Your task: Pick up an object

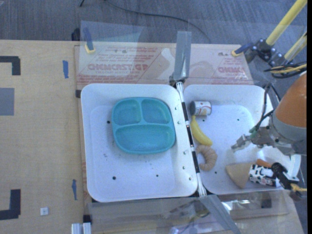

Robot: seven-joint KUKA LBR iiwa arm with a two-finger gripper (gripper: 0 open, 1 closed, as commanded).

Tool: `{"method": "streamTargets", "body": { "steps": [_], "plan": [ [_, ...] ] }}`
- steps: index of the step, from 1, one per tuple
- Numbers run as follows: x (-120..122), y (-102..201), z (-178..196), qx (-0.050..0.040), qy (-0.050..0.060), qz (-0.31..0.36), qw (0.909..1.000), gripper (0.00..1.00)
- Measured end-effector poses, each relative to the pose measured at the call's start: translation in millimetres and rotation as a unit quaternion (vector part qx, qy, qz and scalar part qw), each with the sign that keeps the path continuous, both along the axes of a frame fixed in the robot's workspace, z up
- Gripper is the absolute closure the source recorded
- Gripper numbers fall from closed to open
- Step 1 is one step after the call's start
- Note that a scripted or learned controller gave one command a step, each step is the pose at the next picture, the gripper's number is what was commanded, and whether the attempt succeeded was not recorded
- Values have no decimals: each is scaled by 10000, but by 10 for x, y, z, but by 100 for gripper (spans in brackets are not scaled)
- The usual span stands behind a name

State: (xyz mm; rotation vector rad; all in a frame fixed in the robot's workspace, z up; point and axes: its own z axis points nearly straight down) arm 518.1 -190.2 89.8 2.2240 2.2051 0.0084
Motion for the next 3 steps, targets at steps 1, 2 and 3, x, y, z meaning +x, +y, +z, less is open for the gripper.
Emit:
{"method": "streamTargets", "body": {
  "steps": [1, 2, 3],
  "plan": [
    [502, -155, -6, -10, 2, 158, 9999, 0],
    [-229, -256, 3, 0, -1, 975, 9952, 0],
    [-351, 17, 1, -32, -11, 1083, 9941, 0]
  ]
}}
